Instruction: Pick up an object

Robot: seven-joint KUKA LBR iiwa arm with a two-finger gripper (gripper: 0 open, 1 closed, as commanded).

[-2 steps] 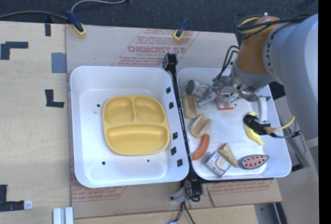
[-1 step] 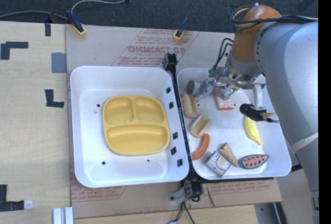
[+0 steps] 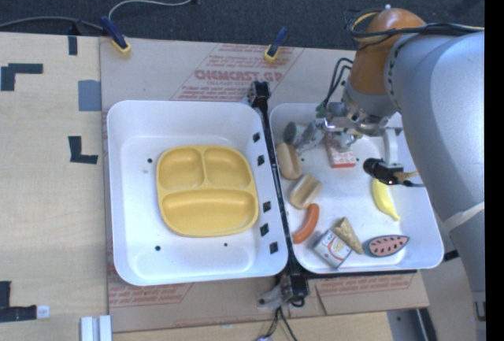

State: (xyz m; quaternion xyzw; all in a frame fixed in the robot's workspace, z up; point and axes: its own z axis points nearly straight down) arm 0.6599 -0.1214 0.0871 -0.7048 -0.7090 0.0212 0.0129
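My gripper (image 3: pixel 329 129) hangs low over the back of the right bin (image 3: pixel 417 253), with the grey arm and its orange band behind it on the right. Just in front of it lies a small red and white packet (image 3: pixel 342 158). To its left is a small grey piece (image 3: pixel 290 131), and next to that a tan bread roll (image 3: pixel 288 161). I see nothing held in the gripper.
The right bin also holds a second roll (image 3: pixel 305 191), an orange sausage (image 3: pixel 305 223), a cheese wedge (image 3: pixel 346 234), a small box (image 3: pixel 331 250), a watermelon slice (image 3: pixel 387 245) and a banana (image 3: pixel 384 200). The left bin (image 3: pixel 126 253) holds a yellow divided plate (image 3: pixel 209 190).
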